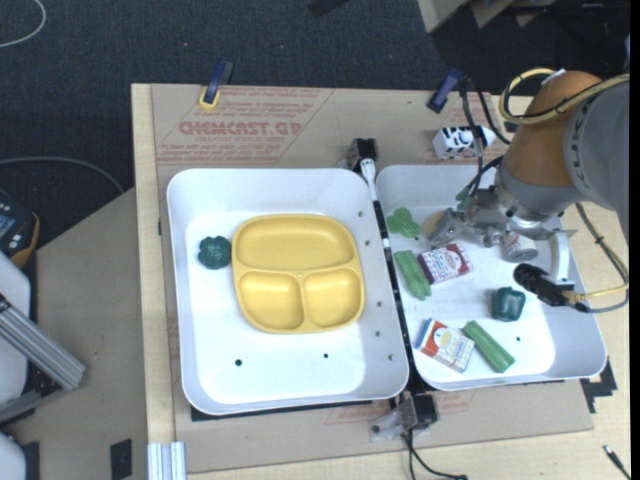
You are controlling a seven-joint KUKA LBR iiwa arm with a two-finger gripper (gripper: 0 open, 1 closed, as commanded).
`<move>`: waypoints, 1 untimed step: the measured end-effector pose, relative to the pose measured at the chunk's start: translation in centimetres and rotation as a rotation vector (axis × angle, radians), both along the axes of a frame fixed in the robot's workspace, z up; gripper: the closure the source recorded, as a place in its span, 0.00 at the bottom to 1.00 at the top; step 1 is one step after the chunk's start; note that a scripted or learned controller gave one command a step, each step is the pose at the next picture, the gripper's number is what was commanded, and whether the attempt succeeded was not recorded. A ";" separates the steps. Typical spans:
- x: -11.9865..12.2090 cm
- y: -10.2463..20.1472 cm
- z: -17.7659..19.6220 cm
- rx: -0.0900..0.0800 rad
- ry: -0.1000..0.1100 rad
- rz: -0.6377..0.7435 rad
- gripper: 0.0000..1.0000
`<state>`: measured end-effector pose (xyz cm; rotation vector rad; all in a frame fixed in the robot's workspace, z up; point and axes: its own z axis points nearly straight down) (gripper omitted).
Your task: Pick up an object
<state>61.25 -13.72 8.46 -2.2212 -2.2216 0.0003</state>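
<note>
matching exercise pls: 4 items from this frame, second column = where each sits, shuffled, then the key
Items:
1. yellow tray
2. dark green lump
3. red pouch
4. small carton

Places:
A. left bin, against the tray's left side
B. right bin, near front edge, beside a green stick
C. middle of left bin
D. right bin, just below the claw

Pairs: 1-C, 2-A, 3-D, 4-B

The claw hangs over the right bin; the left bin holds the tray.

Robotics lab: bench (pixel 250 118) is a cardboard-covered board held by clamps (pixel 214 85), two white bins (pixel 190 298) left of gripper (pixel 470 230), loose cables (pixel 60 163), dark carpet floor (pixel 120 28).
</note>
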 end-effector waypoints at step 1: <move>0.0 0.0 1.1 -0.001 -0.002 -0.001 1.00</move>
